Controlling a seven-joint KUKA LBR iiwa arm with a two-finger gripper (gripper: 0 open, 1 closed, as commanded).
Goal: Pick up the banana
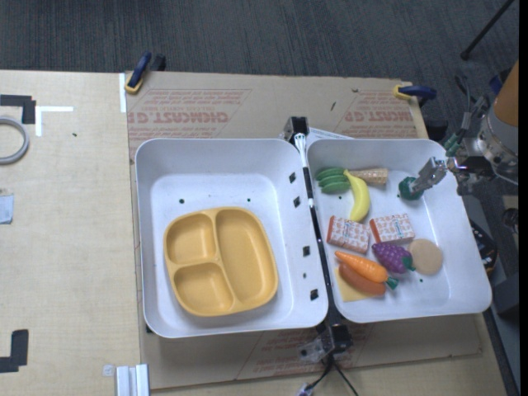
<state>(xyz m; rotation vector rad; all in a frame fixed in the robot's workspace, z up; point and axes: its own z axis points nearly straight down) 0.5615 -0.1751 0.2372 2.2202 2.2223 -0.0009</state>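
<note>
The yellow banana (358, 196) lies in the right bin (462, 246), in its upper left part, curving from top to bottom. A green toy vegetable (332, 179) touches its upper left side, and a tan stick-shaped piece (369, 175) lies by its top end. My gripper (431, 174) hangs over the bin's upper right area, roughly a banana's length to the right of the fruit. A small dark green object (407, 190) sits just below and left of the gripper. I see nothing held.
Below the banana are two red-and-white boxes (350, 234) (393, 228), a carrot (363, 266), purple grapes (393, 256) and a beige round piece (426, 256). The left bin (157, 221) holds a yellow divided plate (219, 260).
</note>
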